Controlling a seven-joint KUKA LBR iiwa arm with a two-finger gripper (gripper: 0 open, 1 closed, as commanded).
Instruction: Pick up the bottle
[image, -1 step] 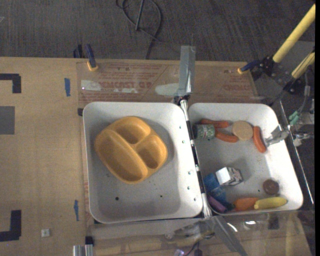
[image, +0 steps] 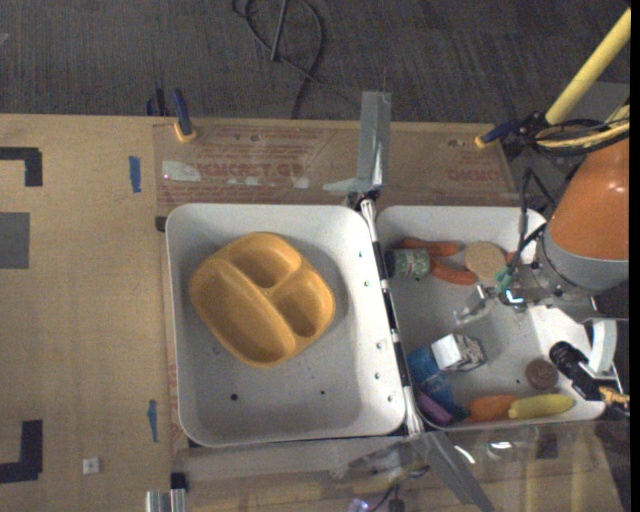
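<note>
The bottle (image: 446, 357) lies on its side in the right bin (image: 500, 225), near the left wall. It has a blue body and a pale, shiny end. My gripper (image: 492, 303) hangs over the middle of the right bin, up and to the right of the bottle and apart from it. Its fingers stand open with nothing between them. The grey arm with its orange band (image: 592, 210) comes in from the right.
A yellow divided plate (image: 262, 297) sits in the left bin (image: 200, 400). The right bin also holds a green can (image: 408, 263), two carrots (image: 432, 246), a tan disc (image: 485, 260), a purple item (image: 437, 408), an orange and a yellow piece (image: 540, 405), and a brown disc (image: 541, 373).
</note>
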